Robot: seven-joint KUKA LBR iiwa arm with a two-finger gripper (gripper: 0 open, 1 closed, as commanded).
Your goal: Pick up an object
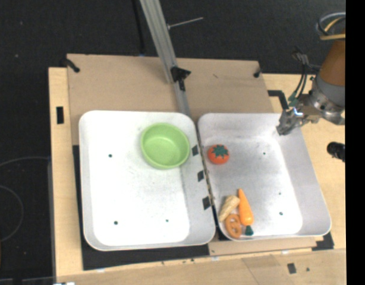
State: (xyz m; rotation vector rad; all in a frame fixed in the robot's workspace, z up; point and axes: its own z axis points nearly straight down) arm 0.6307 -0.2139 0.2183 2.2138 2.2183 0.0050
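Observation:
A red tomato [218,154] lies near the left wall of the right bin [271,177]. At that bin's front left corner an orange carrot [245,207], a pale beige piece [228,206] and an orange slice [233,225] huddle together. A green bowl [164,146] sits in the left bin [123,200], toward its back right. My gripper [286,125] hangs over the back right corner of the right bin, far from every object, with nothing visible in it.
A slanted metal pole [161,40] rises from between the bins at the back. Cardboard backing [218,88] lies behind both bins. The arm's orange band and wrist [331,82] stand beyond the right bin's right wall.

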